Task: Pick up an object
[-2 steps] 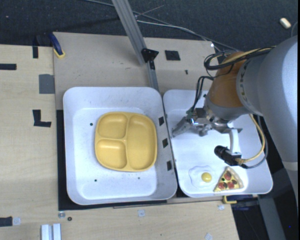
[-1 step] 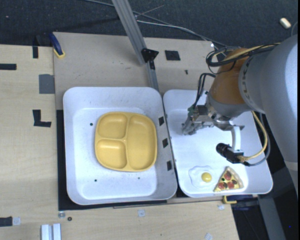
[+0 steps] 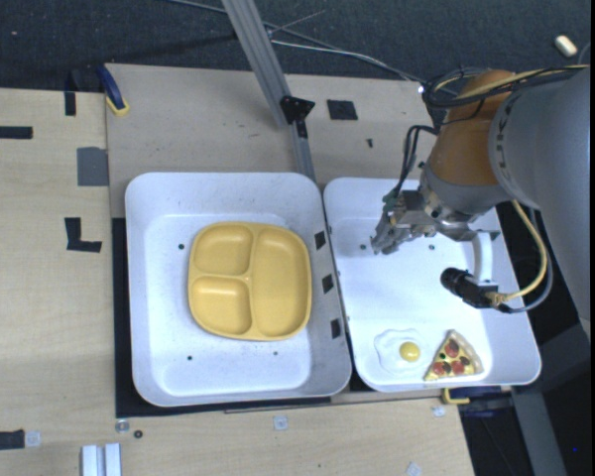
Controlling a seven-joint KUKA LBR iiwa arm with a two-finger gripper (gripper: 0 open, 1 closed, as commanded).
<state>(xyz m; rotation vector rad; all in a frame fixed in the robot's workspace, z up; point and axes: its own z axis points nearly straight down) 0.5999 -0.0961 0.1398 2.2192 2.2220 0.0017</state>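
Arm: I see the grey arm (image 3: 545, 137) reaching in from the right, its orange band over the far part of the right bin.
Gripper: the gripper (image 3: 385, 241) hangs above the far-left part of the right bin (image 3: 416, 296), pointing down and left. I cannot tell how its fingers stand; they are small and dark from here, and I see nothing between them.
Right bin: at the near edge lie a fried egg (image 3: 401, 350) and, just to its right, a pizza slice (image 3: 453, 356). Both are well apart from the gripper, toward me.
Left bin: the left bin (image 3: 159, 266) holds a yellow divided plate (image 3: 249, 280) with three compartments, lying flat near the middle.
Bench: black tape marks on the wood to the left; a grey pole (image 3: 263, 53) slants in from the far side.
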